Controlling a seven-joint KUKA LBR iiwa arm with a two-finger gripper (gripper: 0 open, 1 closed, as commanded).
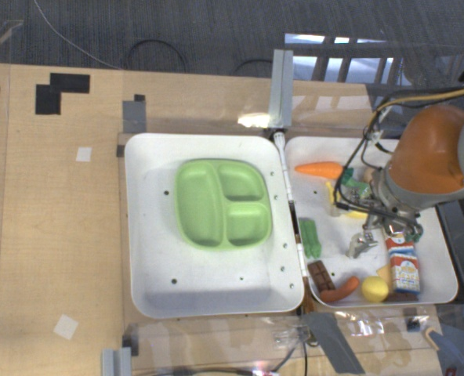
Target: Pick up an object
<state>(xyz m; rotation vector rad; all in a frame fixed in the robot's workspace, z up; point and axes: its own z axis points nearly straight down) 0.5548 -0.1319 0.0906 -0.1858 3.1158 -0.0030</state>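
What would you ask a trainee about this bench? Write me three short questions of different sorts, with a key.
1. True or false: the green divided plate lies in the left bin.
2. Which thing lies nearest the far edge of the right bin? A. carrot B. lemon C. carton
3. Fill in: the gripper hangs over the ___ bin.
Key: 1 true; 2 A; 3 right.
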